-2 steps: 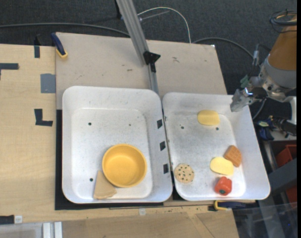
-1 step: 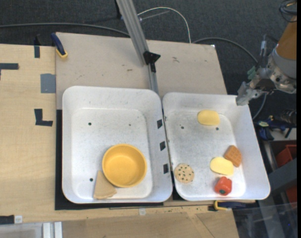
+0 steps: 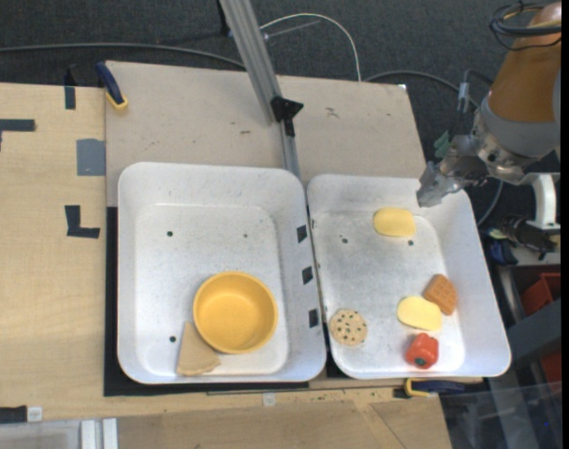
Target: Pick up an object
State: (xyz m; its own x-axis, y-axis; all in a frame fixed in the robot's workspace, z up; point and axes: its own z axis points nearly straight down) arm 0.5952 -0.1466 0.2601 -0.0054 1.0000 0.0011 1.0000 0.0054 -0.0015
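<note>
The right bin [image 3: 359, 251] holds a pale yellow oval piece [image 3: 394, 222] near its far edge. Closer to the front lie an orange waffle-like piece [image 3: 442, 293], a yellow lump [image 3: 419, 312], a red tomato-like piece [image 3: 422, 350] and a round cookie [image 3: 348, 326]. My gripper [image 3: 434, 189] hangs over the right bin's far right corner, just up and right of the pale yellow oval. Nothing shows between its fingers.
The left bin [image 3: 153, 204] holds a yellow bowl [image 3: 234, 311] and a tan wedge [image 3: 196, 357] at its front. A grey pole [image 3: 256, 54] slants up from the gap between the bins. Cables run behind the bench.
</note>
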